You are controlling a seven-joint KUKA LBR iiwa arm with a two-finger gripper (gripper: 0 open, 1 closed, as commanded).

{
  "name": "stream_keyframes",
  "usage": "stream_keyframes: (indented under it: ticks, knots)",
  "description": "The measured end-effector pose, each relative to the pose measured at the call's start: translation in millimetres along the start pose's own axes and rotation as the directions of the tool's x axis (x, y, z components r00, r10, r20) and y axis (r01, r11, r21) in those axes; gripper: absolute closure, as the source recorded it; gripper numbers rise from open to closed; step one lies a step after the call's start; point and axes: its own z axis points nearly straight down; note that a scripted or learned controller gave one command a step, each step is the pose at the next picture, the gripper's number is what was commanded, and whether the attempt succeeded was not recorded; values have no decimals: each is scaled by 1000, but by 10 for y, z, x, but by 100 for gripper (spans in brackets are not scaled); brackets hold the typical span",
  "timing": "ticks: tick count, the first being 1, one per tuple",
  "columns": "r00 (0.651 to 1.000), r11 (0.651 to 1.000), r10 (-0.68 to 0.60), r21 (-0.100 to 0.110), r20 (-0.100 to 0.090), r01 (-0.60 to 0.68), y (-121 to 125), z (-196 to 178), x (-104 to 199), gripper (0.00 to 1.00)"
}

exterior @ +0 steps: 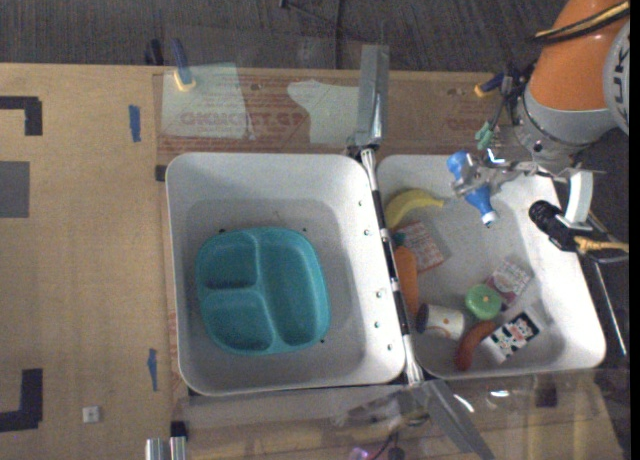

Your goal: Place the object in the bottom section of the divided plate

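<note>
Here the gripper (478, 188), its state unclear, hovers just beside the banana (410, 206).

The 2 white bins (270, 173) look like smooth plastic, the teal divided plate (262, 290) matt plastic, the bench (75, 248) wood.

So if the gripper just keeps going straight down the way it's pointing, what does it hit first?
Probably the bare floor of the right bin. The gripper hangs over the bin's upper part and points down, with the banana just to its left. Depth is hard to judge from this slant, so it could brush the banana's tip.
</note>
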Motion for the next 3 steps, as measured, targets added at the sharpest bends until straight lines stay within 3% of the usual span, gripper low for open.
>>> stream_keyframes:
  ticks: [1, 2, 3]
  knots:
    - [992, 992, -123, 1, 0, 123, -101, 40, 768, 100]
    - [987, 987, -164, 1, 1, 164, -291, 324, 1437, 100]
    - [996, 996, -88, -3, 2, 88, 299, 49, 1662, 100]
